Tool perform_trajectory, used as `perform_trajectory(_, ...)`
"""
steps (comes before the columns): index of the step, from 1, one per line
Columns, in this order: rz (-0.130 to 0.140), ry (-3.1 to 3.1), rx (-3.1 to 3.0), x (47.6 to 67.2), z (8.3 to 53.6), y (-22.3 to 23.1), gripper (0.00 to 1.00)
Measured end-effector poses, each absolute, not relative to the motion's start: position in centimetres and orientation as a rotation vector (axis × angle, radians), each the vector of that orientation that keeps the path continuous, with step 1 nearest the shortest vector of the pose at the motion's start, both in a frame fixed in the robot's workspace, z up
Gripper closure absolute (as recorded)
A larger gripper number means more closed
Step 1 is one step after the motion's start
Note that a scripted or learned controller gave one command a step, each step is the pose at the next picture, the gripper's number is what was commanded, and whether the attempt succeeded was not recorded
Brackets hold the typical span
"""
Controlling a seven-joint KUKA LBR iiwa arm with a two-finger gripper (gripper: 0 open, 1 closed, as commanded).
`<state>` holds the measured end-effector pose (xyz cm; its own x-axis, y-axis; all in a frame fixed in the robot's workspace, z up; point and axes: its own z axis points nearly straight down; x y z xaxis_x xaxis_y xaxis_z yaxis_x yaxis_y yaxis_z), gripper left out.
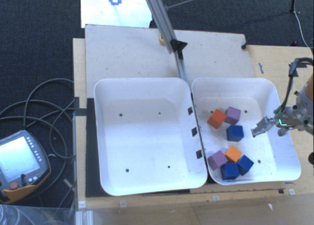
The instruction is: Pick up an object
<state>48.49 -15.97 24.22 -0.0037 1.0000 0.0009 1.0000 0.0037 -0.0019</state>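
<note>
In the camera view, the right shallow white plastic bin (267, 87) is the landmark, and it holds seven small cubes that look like foam or light painted wood. Near the middle of this bin lie an orange cube (216, 118), a purple cube (232, 115) touching it on the far side, and a dark blue cube (235, 132) just below the purple one. Near the front wall of the bin there is a tight cluster: a second purple cube (216, 159), a second orange cube (233, 153), and two blue cubes (229, 171) (245, 164). The grey two-finger gripper (260, 127) hangs over the right part of this bin, just beside the dark blue cube and apart from it; nothing is between its fingers, and I cannot tell if they are spread or closed. I judge that the cubes are light, stiff and not fragile, with flat matte faces that should not slip much. The dark blue cube seems the easiest one, taken on two opposite flat faces, because it stands free of its neighbours. The cubes in the front cluster touch each other, so the fingers would find little space there.
</note>
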Motion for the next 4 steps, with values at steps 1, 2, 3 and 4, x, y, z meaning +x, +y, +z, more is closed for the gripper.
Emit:
perform_trajectory(1, -0.003, -2.226, -2.219, 48.6, 24.4, -16.0, 0.0)
perform_trajectory(2, 0.003, -2.221, -2.216, 48.9, 18.4, -15.3, 0.0)
perform_trajectory(3, 0.0, -2.222, -2.219, 49.7, 12.6, -15.4, 0.0)
perform_trajectory(4, 0.0, -2.223, -2.219, 49.8, 8.9, -15.4, 0.0)
